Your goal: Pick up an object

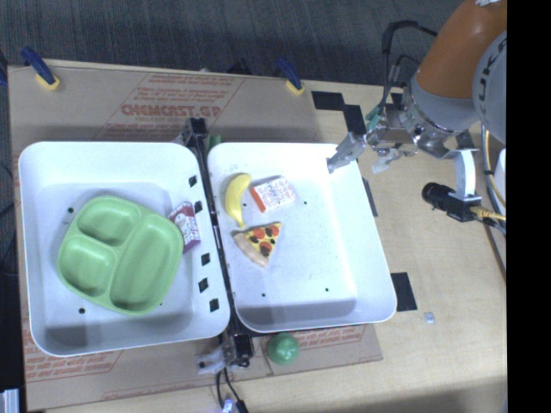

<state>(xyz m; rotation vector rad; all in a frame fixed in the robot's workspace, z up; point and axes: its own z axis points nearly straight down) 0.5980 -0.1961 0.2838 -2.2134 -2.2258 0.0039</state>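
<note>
arm [456, 58]: reaching in from right | gripper [344, 155]: raised, tilted left

A single fixed camera looks down on the bench [430, 256] from above, tilted at a slant rather than straight down. It sits far enough back to take in both white bins whole: the left bin [34, 231] fills the left half of the view and the right bin [344, 231] sits at centre. The near edge of the bench runs along the bottom of the view, and dark floor [215, 15] shows along the top, beyond the far edge. The arm [456, 58] enters from the right at the upper corner, cut off by the frame. The bins appear slightly rotated, their sides not square to the view.
</note>
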